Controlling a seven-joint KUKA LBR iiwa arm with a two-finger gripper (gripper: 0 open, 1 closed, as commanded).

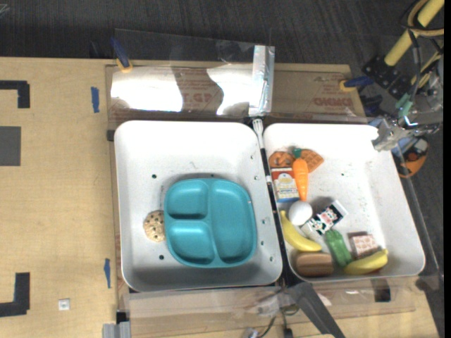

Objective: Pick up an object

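Since the task names no particular obj, any toy in the right bin point(394, 210) could serve, and that's where nearly all of them sit.

Camera view: gripper point(386, 136) hangs at the far-right corner of the right bin, about over the rim, w/ cables and arm hardware behind it. Whether it's spread or closed I can't tell, too cluttered and small; nothing visibly held.

Toys bunch along the bin's left wall and near edge:
- carrot point(301, 178), long axis roughly far-to-near, lying against an orange carton point(284, 186)
- white egg point(300, 212) just nearer
- black/white carton point(326, 218) beside the egg
- banana point(299, 236), green piece point(337, 248) and brown sausage-like piece point(314, 263) packed touching at the near edge
- 2nd banana point(367, 262) toward the near-right corner

Key relation: everything lies left of and nearer than the gripper, w/ bare bin floor between. Carrot is prob. the closest pick, so closing across its width, i.e. left-right, looks most sensible.

Left bin point(141, 153) holds a teal divided plate point(209, 220) w/ a cookie point(153, 225) touching its left edge. Both are well apart from the gripper, so poorer candidates.
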